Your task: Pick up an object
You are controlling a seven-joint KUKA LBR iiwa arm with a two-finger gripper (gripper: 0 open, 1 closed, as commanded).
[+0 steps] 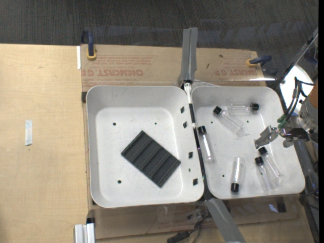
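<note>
- Two white bins side by side on the counter (40, 85): left bin (96, 151), right bin (223, 186).
- Right bin holds five clear tubes with black caps, all lying flat.
- Tube A (244, 107): near the far wall, lying left-right, cap at its right end.
- Tube B (227, 118): just left of and below A, diagonal, cap at upper left. A and B are close, contact unclear.
- Tube C (204, 144): hard against the right bin's left wall, running along it, cap at the far end.
- Tube D (236, 174): near the front of the bin, roughly upright in the view, cap at the near end; open floor on both sides.
- Tube E (266, 169): right side of the bin, diagonal, cap at upper left, just below the tool. Faint glassy outline beside it, too unclear to tell.
- Left bin: one dark ribbed rectangular tray (151, 158), flat, rotated diagonally, near the bin centre, clear of all four walls.
- Tool (273, 135): over the right edge of the right bin, metal parts pointing left into the bin, above tube E's cap end. Cannot tell whether it's wide or narrow; nothing visibly between its fingers.
- Open floor: middle of the right bin between B, C, D and the tool.
- Cardboard sheet (167, 67) behind the bins, clamps at its left and right far corners.
</note>
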